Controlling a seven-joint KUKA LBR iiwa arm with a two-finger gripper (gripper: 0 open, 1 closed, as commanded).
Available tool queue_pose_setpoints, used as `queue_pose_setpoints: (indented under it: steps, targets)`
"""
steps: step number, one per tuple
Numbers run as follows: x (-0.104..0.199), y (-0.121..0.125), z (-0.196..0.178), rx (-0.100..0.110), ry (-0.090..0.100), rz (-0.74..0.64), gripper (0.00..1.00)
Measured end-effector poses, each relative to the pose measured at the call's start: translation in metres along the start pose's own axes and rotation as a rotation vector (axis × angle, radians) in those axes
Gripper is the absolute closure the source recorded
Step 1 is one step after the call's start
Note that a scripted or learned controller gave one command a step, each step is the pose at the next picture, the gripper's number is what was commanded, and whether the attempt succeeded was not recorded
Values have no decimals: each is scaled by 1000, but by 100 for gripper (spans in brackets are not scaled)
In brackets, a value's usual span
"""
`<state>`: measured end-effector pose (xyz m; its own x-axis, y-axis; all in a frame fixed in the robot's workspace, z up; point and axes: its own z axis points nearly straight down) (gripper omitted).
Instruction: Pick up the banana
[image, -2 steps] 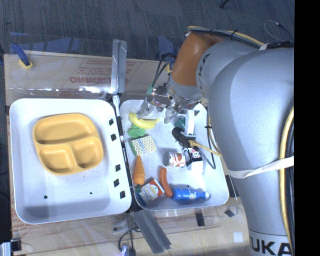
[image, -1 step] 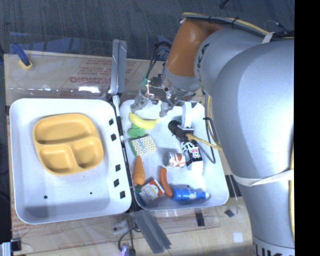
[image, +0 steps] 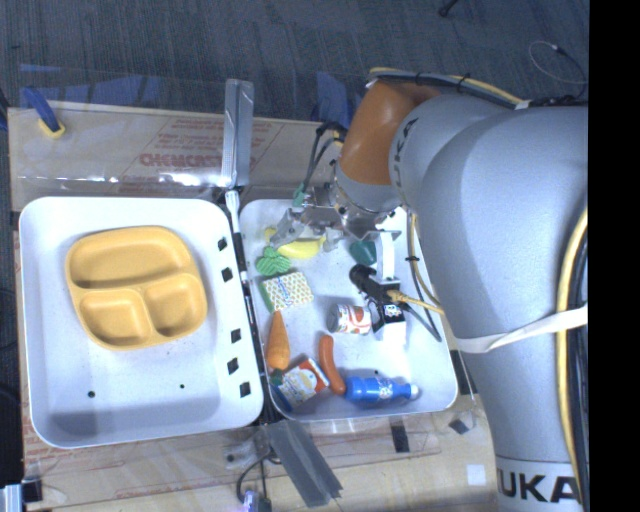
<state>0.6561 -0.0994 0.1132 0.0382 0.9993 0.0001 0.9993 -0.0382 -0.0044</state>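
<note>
The grey arm's gripper (image: 318, 222) is low in the right white plastic bin (image: 432, 372), at its far end, directly over the curved yellow banana (image: 297, 247). Jaws state: cannot tell. The banana lies next to a green leafy toy (image: 271, 264).

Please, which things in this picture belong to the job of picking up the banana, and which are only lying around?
For the job:
banana
end effector, low over the banana

Only lying around:
yellow divided tray
carrot
blue bottle
sausage
small can
green toy
</note>
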Motion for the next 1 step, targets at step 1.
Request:
queue_pose_setpoints:
  steps: [1]
  targets:
    - [-17,-22,21,0,0,61,0]
